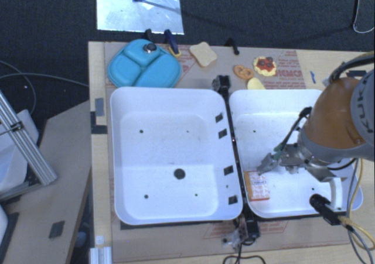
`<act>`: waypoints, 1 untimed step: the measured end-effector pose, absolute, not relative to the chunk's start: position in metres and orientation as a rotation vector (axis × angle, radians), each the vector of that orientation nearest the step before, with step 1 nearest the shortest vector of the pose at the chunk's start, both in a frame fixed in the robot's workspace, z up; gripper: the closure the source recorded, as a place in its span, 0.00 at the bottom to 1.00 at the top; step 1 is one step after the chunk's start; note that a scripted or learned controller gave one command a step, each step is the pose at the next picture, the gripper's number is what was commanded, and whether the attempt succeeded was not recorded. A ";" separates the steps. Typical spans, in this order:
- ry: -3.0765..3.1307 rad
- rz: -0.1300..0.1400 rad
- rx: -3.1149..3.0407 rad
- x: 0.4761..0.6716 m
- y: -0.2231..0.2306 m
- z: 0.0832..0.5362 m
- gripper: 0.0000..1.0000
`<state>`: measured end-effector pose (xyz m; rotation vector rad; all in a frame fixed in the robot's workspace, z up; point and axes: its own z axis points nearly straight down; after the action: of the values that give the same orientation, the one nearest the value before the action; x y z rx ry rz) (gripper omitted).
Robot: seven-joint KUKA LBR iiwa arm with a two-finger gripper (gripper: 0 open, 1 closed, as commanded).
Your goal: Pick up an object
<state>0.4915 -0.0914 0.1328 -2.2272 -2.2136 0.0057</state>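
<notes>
A small orange-and-white packet [256,187] lies flat in the right bin [263,110], near its front left corner. My gripper [265,164] hangs just above and behind the packet, low over the bin floor, with the grey arm and its orange band [337,113] reaching in from the right. Nothing is seen held in the gripper. A small dark round object [179,174] rests on the floor of the left bin [164,102].
Behind the bins on the bench lie a blue lidded dish [144,65], a toy toast slice [203,54], a pretzel [242,71], a small pizza [265,65] and a yellow piece [255,84]. A black divider [229,140] runs between the bins.
</notes>
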 end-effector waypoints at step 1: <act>-2.226 -0.005 -2.222 0.495 -0.086 0.146 1.00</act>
<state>0.4951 -0.0865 0.1459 -2.2223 -2.2263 -0.0050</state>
